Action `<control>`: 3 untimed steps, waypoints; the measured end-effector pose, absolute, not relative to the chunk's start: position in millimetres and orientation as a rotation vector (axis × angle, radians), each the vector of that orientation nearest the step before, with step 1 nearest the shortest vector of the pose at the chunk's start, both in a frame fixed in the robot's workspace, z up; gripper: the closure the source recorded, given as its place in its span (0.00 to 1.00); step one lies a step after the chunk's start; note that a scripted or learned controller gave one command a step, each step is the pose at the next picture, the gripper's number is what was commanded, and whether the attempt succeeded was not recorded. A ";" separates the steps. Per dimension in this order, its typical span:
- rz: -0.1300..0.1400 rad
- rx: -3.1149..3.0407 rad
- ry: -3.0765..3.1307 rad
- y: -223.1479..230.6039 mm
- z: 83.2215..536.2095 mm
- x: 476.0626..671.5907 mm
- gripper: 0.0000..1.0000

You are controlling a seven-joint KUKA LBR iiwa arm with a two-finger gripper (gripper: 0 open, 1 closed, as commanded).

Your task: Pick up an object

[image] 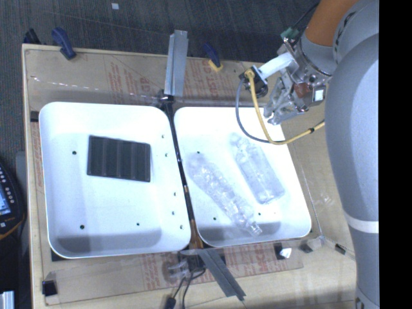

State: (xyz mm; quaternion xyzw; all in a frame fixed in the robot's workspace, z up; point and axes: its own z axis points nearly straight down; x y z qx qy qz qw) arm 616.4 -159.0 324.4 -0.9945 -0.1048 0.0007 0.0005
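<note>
The tool [283,111] hangs over the right bin's [293,227] far-right rim; whether it's spread or pressed together can't be told, nothing seen in it. Two clear plastic bottles lie in that bin: the nearer bottle [257,169] sits just below-left of the tool, long axis running diagonally away from it. The second bottle [222,192] lies parallel, further left. A dark pad [119,158] rests in the left bin [58,237]. Counter [96,76] around the bins has room.

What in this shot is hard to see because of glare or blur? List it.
Camera view: the two clear plastic bottles nearly vanish against the glaring right bin; the dark ridged pad stands out sharply in the left bin; the gripper is small and cluttered.
</note>
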 end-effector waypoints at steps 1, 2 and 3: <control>0.000 -3.121 -0.348 -144.6 372.3 629.6 1.00; 0.011 -3.121 -0.327 -116.5 267.4 599.8 1.00; 0.011 -3.122 -0.323 -173.4 90.0 592.1 1.00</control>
